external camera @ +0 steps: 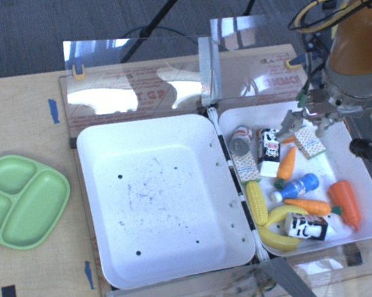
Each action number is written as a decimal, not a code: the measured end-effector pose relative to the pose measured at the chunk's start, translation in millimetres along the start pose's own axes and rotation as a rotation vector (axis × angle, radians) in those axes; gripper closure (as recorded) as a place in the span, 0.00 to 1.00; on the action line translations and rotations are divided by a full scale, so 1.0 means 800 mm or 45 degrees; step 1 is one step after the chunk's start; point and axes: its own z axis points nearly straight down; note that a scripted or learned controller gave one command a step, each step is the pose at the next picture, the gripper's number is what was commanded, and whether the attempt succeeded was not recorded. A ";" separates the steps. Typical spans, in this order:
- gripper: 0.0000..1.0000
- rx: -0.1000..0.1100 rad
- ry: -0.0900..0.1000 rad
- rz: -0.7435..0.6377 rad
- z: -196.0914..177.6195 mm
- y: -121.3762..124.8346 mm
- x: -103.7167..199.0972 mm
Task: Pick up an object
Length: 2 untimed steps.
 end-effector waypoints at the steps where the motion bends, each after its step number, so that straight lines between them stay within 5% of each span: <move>1: 0.00 0.000 0.000 -0.026 0.051 -0.016 -0.013; 2: 0.00 -0.002 0.000 -0.287 0.151 0.001 -0.025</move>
